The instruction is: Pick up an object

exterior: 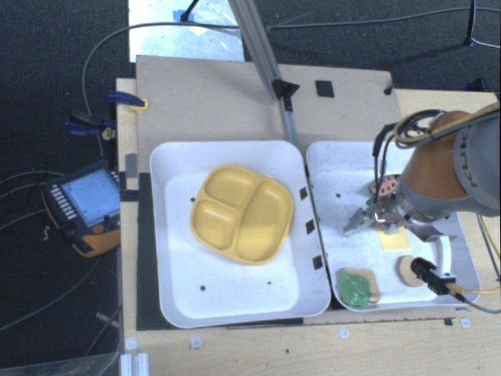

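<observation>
The worktop carries two shallow white bins side by side. The left bin holds a yellow divided plate, which sits near its middle and well apart from the arm. The right bin holds the candidates for picking: a yellow flat piece just under the wrist, a green-and-tan item at the near rim, a small tan round piece beside the arm's black fitting, and a reddish spotted thing partly hidden behind the arm.

The grey arm reaches in from the right, low over the right bin. Its tool points left, the fingers spread in a narrow V over bare bin floor, pinching nothing.

Nothing is picked yet, and the step in hand looks like choosing and lining up on a target. The yellow flat piece is closest, but it lies flush on the floor and would likely slip out of a two-finger pinch. The green-and-tan item looks thicker and stands clear of its neighbours, so it seems the safer choice. To do it well, centre the spread fingers over it, keep off the bin wall beside it, descend straight, then close.
</observation>
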